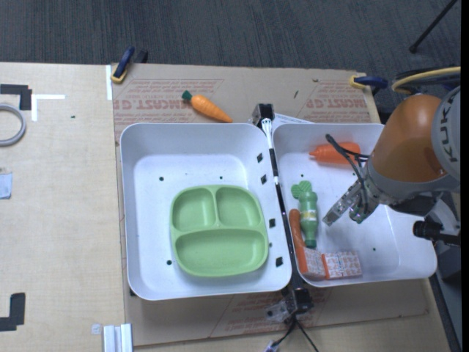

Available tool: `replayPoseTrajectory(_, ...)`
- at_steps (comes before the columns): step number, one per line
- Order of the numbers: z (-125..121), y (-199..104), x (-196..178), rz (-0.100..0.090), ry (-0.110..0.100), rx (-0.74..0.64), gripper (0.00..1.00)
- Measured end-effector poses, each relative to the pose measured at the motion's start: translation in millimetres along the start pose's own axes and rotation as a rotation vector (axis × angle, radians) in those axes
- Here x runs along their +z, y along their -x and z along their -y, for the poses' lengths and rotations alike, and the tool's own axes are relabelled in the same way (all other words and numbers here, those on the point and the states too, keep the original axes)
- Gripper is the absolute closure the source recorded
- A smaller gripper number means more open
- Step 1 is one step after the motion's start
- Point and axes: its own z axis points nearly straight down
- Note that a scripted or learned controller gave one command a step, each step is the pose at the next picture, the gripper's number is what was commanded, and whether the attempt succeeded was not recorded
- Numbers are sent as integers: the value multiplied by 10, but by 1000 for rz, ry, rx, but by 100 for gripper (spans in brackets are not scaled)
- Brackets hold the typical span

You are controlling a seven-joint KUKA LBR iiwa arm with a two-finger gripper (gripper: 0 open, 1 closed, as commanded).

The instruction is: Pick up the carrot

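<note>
The small orange carrot with a green top (207, 106) lies on the brown cardboard in the upper middle of the frame, outside both bins, just above the back rim of the left white bin (139, 196). It lies on a slant, green end toward the upper left.

The grey arm's two-finger gripper (346, 207) hangs over the middle of the right white bin (410, 259), well apart from the carrot. From here I cannot tell how its fingers stand, and nothing shows between them.

A pale green divided plastic plate (218, 230) sits in the left bin. In the right bin, a green bottle-shaped toy (307, 213) lies near the left wall, with a thin red-orange stick-shaped piece (297, 240) just beside it, a red and white packet (338, 265) near the front rim, and an orange toy (330, 153) toward the back.
</note>
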Motion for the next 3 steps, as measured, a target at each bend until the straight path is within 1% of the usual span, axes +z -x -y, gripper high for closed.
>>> replayPoseTrajectory(1, 696, 51, -677, 2, 0, 126, 100)
replayPoseTrajectory(2, 279, -403, 165, 0, 0, 161, 100)
replayPoseTrajectory(3, 762, 127, -686, 2, 1, 244, 100)
